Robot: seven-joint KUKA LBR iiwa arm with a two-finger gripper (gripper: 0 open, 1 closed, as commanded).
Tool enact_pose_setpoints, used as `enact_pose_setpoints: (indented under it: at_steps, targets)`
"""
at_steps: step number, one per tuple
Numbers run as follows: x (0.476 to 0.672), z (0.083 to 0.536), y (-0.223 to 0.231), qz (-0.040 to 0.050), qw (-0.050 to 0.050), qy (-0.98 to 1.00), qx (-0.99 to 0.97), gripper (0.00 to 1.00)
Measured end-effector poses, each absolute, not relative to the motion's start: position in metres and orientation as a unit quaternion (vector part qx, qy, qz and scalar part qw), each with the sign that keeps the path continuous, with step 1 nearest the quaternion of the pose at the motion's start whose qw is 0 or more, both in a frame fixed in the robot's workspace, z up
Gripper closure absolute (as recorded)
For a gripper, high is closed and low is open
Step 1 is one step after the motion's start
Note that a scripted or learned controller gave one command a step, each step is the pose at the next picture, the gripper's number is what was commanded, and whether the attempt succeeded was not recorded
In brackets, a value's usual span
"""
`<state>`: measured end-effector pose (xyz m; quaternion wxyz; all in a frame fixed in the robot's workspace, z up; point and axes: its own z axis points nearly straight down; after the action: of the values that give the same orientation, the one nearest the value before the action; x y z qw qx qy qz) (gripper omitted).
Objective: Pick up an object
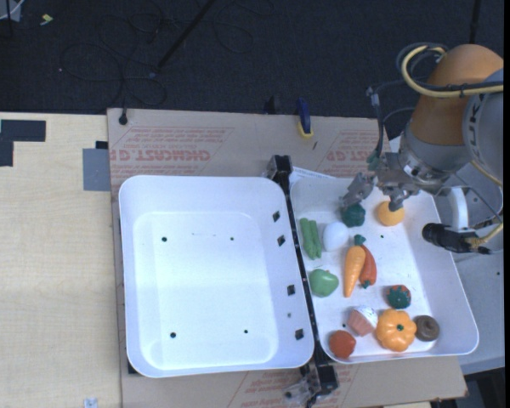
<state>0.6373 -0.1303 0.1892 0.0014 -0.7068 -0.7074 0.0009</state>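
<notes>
The left bin (204, 274) lies to the left of the black divider (293, 253), its white floor bare apart from a few small dark dots. Everything else is placed here against the carrot (354, 266), which lies near the middle of the right bin (459, 313). Left of the carrot, a green pod (309, 237) rests along the divider side, with a white egg-like ball (334, 235) just beside it and a green pepper (323, 282) below and left of the carrot. A red chili (370, 268) touches the carrot's right side. Below the carrot sit a red tomato (342, 344), a pinkish piece (361, 320), an orange pumpkin (395, 330) and a brown doughnut-like ring (426, 327), closely grouped along the bin's near edge; a small red and green item (398, 296) lies between the pumpkin and the carrot's right. Above the carrot, a dark green piece (353, 215) sits just under the gripper (376, 192), whose two fingers are spread apart with nothing between them; one fingertip hangs over the green piece, the other over a yellow-orange fruit (390, 214) to the upper right of the carrot. The bin's floor to the right of the carrot, toward the far wall, is open.
</notes>
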Motion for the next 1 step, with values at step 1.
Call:
enact_pose_setpoints:
  at_steps: [1]
  targets:
    - [0.6341, 0.0851, -0.1033, -0.0011, 0.0, -0.707, -0.707, 0.0]
